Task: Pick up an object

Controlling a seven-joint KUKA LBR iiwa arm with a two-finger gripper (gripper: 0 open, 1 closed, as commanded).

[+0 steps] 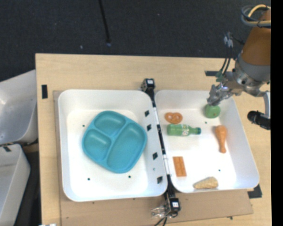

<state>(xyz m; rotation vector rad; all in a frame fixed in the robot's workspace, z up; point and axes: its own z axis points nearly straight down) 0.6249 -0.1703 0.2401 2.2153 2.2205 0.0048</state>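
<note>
- Nearest the camera, at the 6 o'clock edge of the right bin [243, 171], lie a tan bread-like piece [205, 183] and, just toward 10 o'clock of it, an orange rectangular block [179, 166]. Both sit well apart from the arm and are unlikely to be disturbed.
- In the left bin [66, 126] rests a blue divided plate [114, 141], taking no part in this try.
- Mid-bin, a green bottle [183, 131] lies on its side with a pretzel [173, 117] just at its 11 o'clock, and an orange drumstick-shaped toy [220, 137] toward 3 o'clock. A low sweep of the arm could knock the drumstick, which lies near the target.
- Farther back, toward 1 o'clock of the right bin, sits the likely target, a small round green object [212, 110], close to the bin's far wall.
- The gripper [219, 94] hangs right at the green object's 12 o'clock side. Whether the jaws are spread or pressed together I cannot tell, nor whether they touch it.
- Risks, as I judge them: a rounded thing may roll or squirt out as the jaws close; an off-centre descent could push it against the wall; the wall itself may block one jaw and leave the grasp without the object.
</note>
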